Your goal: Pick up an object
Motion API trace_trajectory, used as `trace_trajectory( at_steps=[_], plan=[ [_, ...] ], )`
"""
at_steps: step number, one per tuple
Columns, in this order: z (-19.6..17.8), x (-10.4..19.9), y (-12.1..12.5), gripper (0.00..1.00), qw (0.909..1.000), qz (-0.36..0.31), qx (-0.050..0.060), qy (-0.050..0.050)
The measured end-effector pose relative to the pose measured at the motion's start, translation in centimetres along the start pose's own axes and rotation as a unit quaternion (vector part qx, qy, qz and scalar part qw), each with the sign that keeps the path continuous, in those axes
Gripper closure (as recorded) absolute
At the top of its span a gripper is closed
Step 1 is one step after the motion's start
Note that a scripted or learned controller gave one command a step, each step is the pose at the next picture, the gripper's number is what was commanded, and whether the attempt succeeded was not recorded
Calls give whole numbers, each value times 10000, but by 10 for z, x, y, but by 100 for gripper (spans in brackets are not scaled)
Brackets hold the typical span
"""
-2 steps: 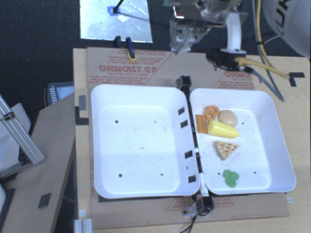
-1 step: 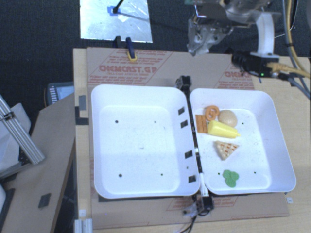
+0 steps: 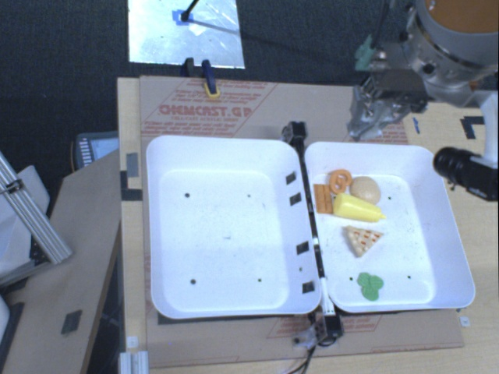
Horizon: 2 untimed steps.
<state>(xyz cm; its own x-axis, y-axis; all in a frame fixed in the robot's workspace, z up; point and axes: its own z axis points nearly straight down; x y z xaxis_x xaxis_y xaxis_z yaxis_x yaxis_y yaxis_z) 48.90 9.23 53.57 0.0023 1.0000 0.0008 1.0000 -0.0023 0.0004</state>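
Observation:
The right bin [image 3: 437,232] holds several small food toys. An orange pretzel [image 3: 339,181] lies near a beige bun [image 3: 365,188], with an orange strip [image 3: 322,199] to their left. Below them lie a yellow wedge [image 3: 357,207] and a tan triangular slice [image 3: 363,240]. A green leafy piece [image 3: 370,287] sits near the bin's front. My gripper [image 3: 368,123] hangs above the back rim of the right bin, behind the toys, with nothing visible between its fingers.
The left bin [image 3: 168,287] sits beside the right one, with black clips along the shared rim [image 3: 300,201]. A shiny metal plate [image 3: 185,22] lies at the back. A black cylinder [image 3: 466,171] juts in at the right.

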Motion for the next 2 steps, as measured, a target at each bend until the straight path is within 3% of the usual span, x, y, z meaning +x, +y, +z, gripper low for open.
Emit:
trace_trajectory(
  at_steps=[1, 2],
  plan=[
    [1, 40, 37, 100, 10000, -42, -15, -1],
    [9, 114, 78, 100, 10000, -58, -15, 5]
  ],
)
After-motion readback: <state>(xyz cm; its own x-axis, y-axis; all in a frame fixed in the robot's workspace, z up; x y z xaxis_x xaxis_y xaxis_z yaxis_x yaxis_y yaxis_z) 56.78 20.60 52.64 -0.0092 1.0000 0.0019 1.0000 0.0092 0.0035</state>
